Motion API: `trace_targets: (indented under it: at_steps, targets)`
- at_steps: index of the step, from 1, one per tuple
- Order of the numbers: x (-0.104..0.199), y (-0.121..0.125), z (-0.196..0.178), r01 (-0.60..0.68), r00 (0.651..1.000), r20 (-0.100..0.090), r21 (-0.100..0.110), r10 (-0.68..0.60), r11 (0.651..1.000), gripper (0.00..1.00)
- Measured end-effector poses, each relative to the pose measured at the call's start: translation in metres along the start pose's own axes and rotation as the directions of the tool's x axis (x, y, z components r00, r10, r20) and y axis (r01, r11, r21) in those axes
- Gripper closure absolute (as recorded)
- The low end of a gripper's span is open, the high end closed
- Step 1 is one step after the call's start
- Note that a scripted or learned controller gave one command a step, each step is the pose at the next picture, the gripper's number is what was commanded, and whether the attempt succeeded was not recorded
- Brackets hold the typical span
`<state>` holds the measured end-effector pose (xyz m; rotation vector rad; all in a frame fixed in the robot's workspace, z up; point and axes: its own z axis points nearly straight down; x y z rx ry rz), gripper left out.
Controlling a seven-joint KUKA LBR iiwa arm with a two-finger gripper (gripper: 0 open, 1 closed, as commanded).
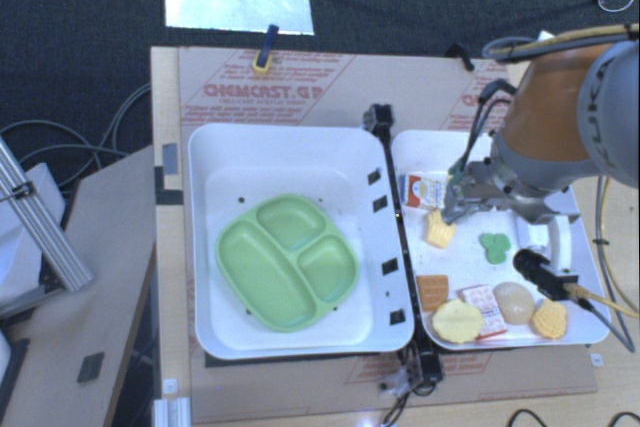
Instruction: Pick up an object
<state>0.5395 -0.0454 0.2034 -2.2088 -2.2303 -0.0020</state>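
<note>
Taking 6 o'clock as the near rim of each bin and 12 o'clock as the far rim, the right bin [472, 267] holds all the small items.

- **Near rim:** A row runs along it. A round yellow piece [457, 322] sits at 7 o'clock. A red-and-white packet [484, 308] touches it at 6 o'clock. A pale egg-shaped piece [514, 302] lies just beside the packet, and a yellow waffle-patterned disc [549, 319] is at 5 o'clock.
- **A little farther:** A square tan cracker [432, 290] lies flat at 8 o'clock, close to the wall shared with the other bin.
- **Middle:** A small green piece [493, 247] lies alone.
- **9 o'clock:** A yellow wedge [438, 230] rests on the floor.
- **10 o'clock:** A small white carton with red print [425, 187] lies beyond the wedge.

The gripper [452, 208] hangs low between the carton and the yellow wedge, its tip just beside the wedge's far edge. I cannot tell whether it is spread or pressed together, and nothing can be seen gripped in it. The grey and orange arm [560, 105] reaches over this bin from 2 o'clock.

The left bin [250, 165] holds a green plate [288, 260] with three compartments. The plate lies flat, from the bin's middle toward 6 o'clock, and tilts diagonally.

Both bins rest on a pale board with red lettering [265, 90], which shows past their 12 o'clock rims.
</note>
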Motion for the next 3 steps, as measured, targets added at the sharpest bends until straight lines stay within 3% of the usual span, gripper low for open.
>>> trace_targets:
  at_steps: [2, 3]
  targets:
    - [0.104, -0.035, -0.011, 0.001, 1.000, 0.000, 0.000, -0.001, 1.000, 1.00]
    - [0.145, -0.035, -0.011, -0.001, 1.000, 0.001, -0.002, 0.001, 1.000, 1.00]
